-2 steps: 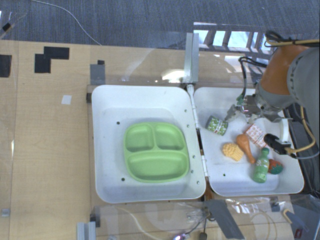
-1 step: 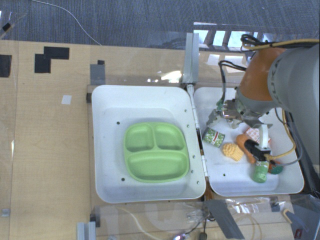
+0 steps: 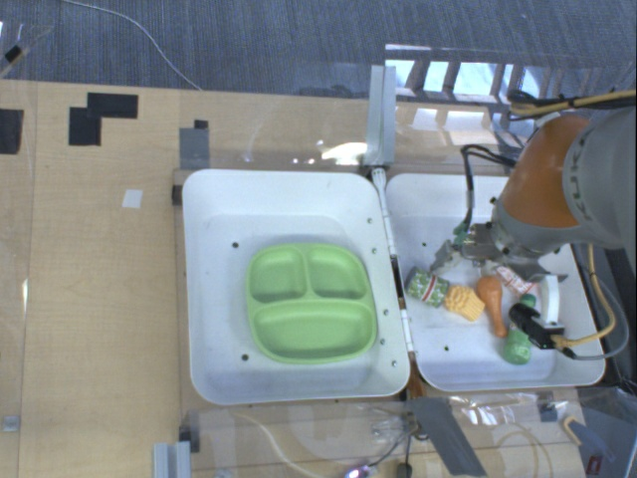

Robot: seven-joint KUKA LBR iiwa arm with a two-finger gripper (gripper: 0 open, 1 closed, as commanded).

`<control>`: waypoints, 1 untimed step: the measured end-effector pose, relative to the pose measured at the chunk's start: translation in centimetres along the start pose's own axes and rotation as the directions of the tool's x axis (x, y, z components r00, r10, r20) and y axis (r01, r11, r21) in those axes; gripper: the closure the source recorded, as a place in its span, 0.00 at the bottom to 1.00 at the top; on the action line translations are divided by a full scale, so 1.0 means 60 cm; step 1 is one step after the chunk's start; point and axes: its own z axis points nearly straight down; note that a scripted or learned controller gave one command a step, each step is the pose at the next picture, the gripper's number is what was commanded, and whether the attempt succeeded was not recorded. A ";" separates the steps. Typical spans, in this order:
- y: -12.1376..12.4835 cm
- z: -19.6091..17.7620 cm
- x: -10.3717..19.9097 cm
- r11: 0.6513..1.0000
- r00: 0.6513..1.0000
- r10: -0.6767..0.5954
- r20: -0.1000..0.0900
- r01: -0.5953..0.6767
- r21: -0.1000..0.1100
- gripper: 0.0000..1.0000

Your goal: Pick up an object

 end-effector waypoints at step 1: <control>0.000 0.000 0.000 1.000 1.000 0.000 0.000 0.000 0.000 0.00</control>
